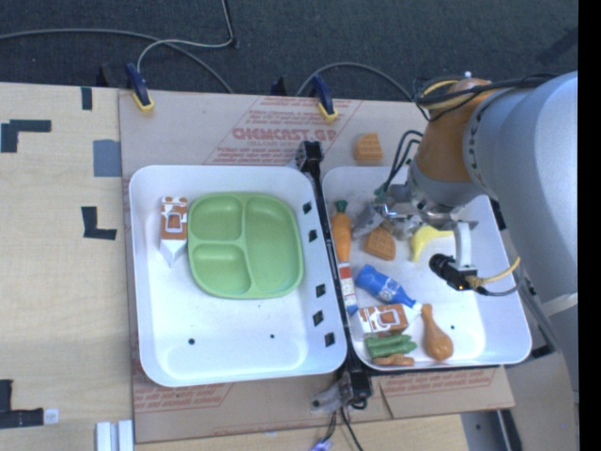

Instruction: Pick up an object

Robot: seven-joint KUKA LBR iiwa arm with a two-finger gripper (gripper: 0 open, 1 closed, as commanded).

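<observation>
My gripper hangs low over the upper left part of the right bin, just above a brown wedge-shaped toy food. An orange carrot lies to its left along the bin wall. A yellow banana lies to its right, partly under the wrist. Lower in the same bin are a blue bottle, a small carton, green beans and a chicken drumstick. I see nothing held in the gripper.
The left bin holds a green divided plate and a small carton by its left wall. An orange waffle-like piece sits on the cardboard behind the right bin. The arm covers the right bin's right side.
</observation>
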